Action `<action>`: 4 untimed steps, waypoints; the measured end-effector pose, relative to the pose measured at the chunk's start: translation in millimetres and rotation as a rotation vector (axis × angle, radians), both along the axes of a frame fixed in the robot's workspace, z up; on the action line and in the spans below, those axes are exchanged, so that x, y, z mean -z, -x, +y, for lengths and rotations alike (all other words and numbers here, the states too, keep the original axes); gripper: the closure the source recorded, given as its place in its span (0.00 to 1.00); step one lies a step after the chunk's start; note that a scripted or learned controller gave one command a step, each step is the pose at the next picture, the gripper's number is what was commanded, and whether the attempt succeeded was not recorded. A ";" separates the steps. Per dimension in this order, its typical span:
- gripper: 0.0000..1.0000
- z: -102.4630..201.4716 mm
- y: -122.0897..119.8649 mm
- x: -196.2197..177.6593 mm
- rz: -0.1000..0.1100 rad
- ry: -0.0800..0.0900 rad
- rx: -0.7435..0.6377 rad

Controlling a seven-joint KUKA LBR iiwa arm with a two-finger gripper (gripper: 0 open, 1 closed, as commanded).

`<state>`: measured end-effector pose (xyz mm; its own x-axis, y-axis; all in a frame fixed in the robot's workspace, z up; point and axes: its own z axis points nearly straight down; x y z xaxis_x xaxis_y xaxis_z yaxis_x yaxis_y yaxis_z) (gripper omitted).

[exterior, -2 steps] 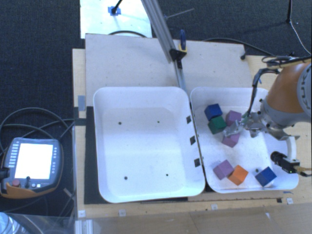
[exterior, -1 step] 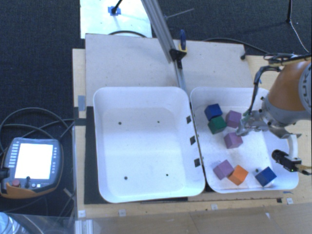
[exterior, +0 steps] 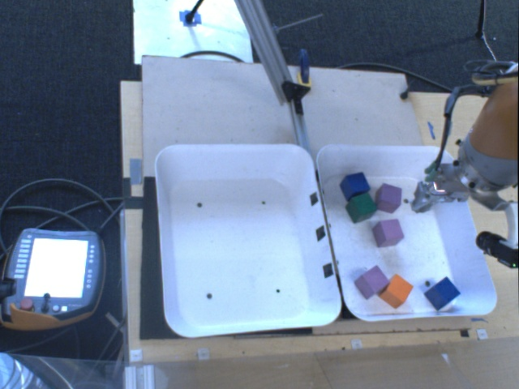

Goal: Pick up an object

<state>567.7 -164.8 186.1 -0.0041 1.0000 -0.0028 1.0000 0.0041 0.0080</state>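
Note:
The right bin [exterior: 466,241] holds several small cubes. A blue cube [exterior: 354,185] sits at its upper left with a green cube [exterior: 361,207] just below and a purple cube [exterior: 389,197] to their right. Another purple cube [exterior: 388,232] lies near the middle. Along the front lie a purple cube [exterior: 372,281], an orange cube [exterior: 396,291] and a blue cube [exterior: 442,292]. My gripper [exterior: 422,200] hangs over the bin's right part, right of the upper purple cube. Nothing shows between its fingers.
The left bin [exterior: 174,241] stands beside the right one. A slanted metal pole [exterior: 263,35] with a blue clamp crosses the back of the bench. A teach pendant [exterior: 50,278] lies on the floor at the left.

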 end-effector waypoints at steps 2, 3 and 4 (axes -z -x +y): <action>1.00 49.0 20.8 -34.7 0.008 -0.004 -0.004; 1.00 106.3 31.5 -46.4 0.006 -0.006 -0.007; 1.00 155.6 36.5 -54.6 0.006 -0.005 -0.007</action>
<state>531.3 -9.2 240.7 -0.0109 0.9999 0.0025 0.9999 0.0109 0.0024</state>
